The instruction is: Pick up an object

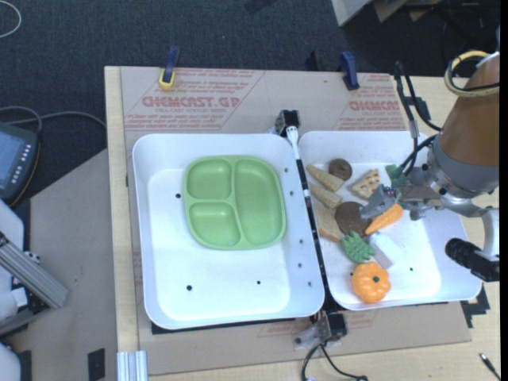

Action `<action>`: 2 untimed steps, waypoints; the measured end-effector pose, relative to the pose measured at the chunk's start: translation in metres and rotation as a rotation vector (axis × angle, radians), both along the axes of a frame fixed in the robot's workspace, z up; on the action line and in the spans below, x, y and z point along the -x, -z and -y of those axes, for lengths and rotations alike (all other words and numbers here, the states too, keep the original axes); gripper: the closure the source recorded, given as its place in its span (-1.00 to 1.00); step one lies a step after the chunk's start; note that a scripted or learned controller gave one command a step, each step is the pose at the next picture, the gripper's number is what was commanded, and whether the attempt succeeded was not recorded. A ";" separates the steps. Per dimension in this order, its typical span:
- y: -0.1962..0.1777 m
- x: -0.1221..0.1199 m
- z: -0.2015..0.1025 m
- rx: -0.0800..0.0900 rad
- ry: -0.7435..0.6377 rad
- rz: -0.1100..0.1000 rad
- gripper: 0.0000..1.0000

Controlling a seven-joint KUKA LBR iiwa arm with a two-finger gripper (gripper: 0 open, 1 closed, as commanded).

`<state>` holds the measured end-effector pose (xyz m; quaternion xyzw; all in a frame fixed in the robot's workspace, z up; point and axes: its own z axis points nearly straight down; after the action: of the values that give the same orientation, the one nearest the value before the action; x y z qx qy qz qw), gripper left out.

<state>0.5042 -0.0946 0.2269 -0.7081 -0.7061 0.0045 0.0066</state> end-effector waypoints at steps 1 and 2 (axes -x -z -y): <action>-0.006 -0.003 0.000 0.002 -0.003 0.013 -1.00; 0.057 -0.001 0.005 0.001 -0.001 0.006 -1.00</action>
<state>0.5055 -0.0992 0.1703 -0.7076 -0.7065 0.0025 0.0042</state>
